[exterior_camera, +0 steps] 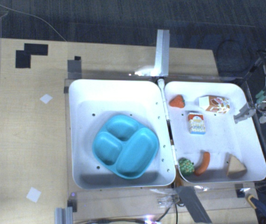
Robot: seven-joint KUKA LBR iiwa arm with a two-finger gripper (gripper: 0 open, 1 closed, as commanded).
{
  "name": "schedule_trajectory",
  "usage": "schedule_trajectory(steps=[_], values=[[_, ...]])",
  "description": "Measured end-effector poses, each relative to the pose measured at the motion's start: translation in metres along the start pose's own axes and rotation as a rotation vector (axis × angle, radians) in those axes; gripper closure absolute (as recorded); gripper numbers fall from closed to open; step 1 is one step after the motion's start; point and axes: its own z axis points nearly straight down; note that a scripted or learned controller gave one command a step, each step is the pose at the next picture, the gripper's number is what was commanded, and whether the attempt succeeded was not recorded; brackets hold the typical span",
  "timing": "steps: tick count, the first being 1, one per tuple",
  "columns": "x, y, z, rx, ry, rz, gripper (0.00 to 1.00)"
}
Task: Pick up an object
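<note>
The right bin [217, 139] holds several small items. A red strawberry [177, 101] lies at its back left, a white and orange packet [214, 104] beside it, and a small orange and white box [196, 123] near the middle. A green broccoli piece [185, 165] and an orange sausage [203, 163] lie at the front, with a tan bread wedge [235, 166] at the front right. My gripper [248, 112] hangs at the right bin's right rim, apart from all the items.
The left bin [83, 101] holds a blue divided plate [125, 145]. A metal post [162, 52] stands behind the joint between the bins. Cables and a clamp lie along the front edge.
</note>
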Motion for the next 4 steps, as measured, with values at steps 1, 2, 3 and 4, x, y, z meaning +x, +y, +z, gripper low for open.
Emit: schedule_trajectory(steps=[1, 2, 3, 4], values=[[0.0, 0.017, -0.06, -0.003, -0.001, -0.13, 0.0], [-0.01, -0.014, 0.075, 0.0, 0.001, -0.043, 0.0], [0.013, -0.029, 0.171, -0.008, -0.001, -0.084, 0.0], [0.013, -0.029, 0.171, -0.008, -0.001, -0.083, 0.0]])
